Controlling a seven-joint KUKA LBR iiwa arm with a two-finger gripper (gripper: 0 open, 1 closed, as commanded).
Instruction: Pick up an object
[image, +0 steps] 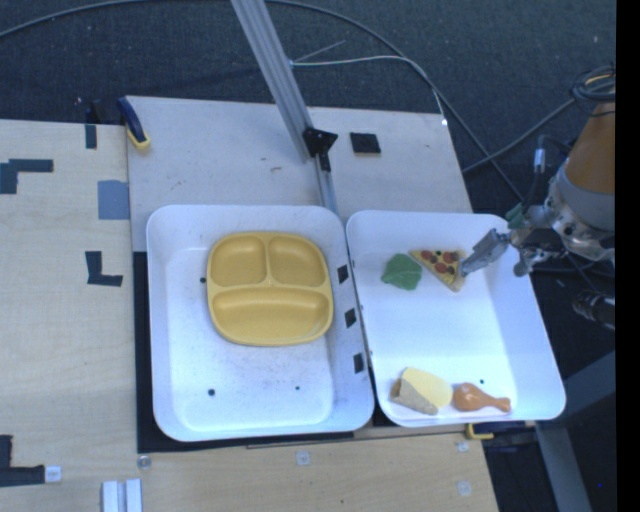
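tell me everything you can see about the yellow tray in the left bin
The yellow tray is a rounded-corner rectangle that looks like matte plastic, split by raised ridges into three compartments: two smaller ones along the far side and one long one along the near side. It lies flat, right side up, on the floor of the left bin, toward its far right part, turned slightly askew. Nothing rests in it and nothing else touches it.
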